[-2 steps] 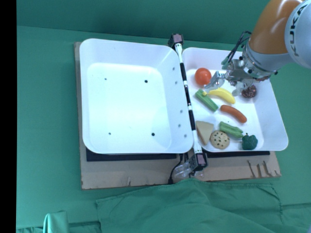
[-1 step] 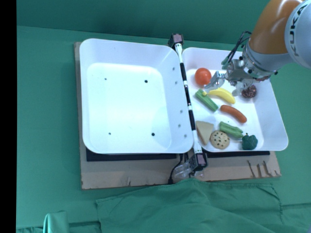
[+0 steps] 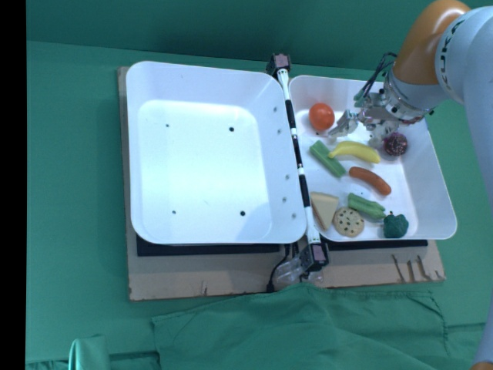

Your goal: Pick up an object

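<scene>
Green cloth (image 3: pixel 293 330) covers the bench and bunches up at the near edge, so whatever sits under that fold is hidden. On it lies a brown board (image 3: pixel 231 280) carrying the two white bins. Left bin (image 3: pixel 154 91) has just a few dark specks on its floor, too small to make out. Right bin (image 3: pixel 431 199) holds the toy food: nearest are a round cookie (image 3: pixel 348 222), a cheese wedge (image 3: pixel 323 206), a dark green broccoli-ish lump (image 3: pixel 396 225) and a green bean-like piece (image 3: pixel 366 206). Further back come a red sausage (image 3: pixel 370 180), a green stick (image 3: pixel 327 159), a banana (image 3: pixel 354 151), a dark red berry thing (image 3: pixel 396 145) and an orange tomato (image 3: pixel 322 116). Gripper (image 3: pixel 360 127) hangs right over the banana with its fingers spread apart, nothing between them, and the arm is cut off at the right edge.
</scene>
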You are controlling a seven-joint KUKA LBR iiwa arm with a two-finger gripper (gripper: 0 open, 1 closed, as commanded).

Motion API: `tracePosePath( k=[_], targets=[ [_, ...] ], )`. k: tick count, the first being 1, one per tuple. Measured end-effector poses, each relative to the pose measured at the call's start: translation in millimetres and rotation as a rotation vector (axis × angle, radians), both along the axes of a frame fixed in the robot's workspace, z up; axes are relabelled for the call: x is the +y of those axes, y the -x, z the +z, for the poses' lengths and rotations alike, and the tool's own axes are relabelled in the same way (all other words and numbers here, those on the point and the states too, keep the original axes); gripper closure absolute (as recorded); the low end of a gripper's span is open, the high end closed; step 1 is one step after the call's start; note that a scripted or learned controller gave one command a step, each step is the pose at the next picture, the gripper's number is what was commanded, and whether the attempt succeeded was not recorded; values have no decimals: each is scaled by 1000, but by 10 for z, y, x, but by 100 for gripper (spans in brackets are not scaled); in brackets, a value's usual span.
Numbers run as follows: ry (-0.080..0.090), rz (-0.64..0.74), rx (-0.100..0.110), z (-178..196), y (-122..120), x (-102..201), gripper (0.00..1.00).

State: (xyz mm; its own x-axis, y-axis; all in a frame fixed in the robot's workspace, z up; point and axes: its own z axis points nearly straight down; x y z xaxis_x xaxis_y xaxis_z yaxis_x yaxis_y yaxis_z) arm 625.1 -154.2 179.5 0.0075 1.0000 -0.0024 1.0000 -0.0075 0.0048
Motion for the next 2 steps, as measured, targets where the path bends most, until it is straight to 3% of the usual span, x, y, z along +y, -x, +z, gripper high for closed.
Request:
tracePosePath(
  k=[2],
  targets=[
    [1, 3, -1, 60, -66, -130, 0]
  ],
)
